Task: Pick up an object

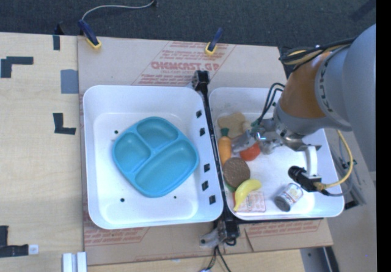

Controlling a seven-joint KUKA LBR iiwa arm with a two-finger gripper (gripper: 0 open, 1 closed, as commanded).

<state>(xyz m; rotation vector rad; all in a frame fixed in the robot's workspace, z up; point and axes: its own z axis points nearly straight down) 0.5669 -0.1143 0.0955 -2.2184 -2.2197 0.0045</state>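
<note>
Camera view: gripper (252,140) reaches down in the right bin (330,206), just beside a red object (250,153) (orange piece (225,148) left of it); its grip state cannot be told.

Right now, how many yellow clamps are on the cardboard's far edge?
2. One yellow clamp grips the far left corner of the cardboard; the other yellow clamp sits farther right, above the gap between the two bins. The arm might hide others.
</note>
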